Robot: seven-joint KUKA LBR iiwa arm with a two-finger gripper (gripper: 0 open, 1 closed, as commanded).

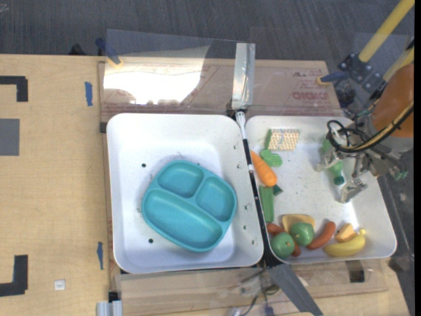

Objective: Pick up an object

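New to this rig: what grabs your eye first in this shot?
The teal divided plate lies alone in the left bin. Next, the toy food in the right bin: a carrot by the divider, a banana and green apple along the near edge. The gripper hangs over that bin's right side.

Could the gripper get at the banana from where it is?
Probably yes. The gripper hangs over the right bin, and the banana lies uncovered near the front corner.
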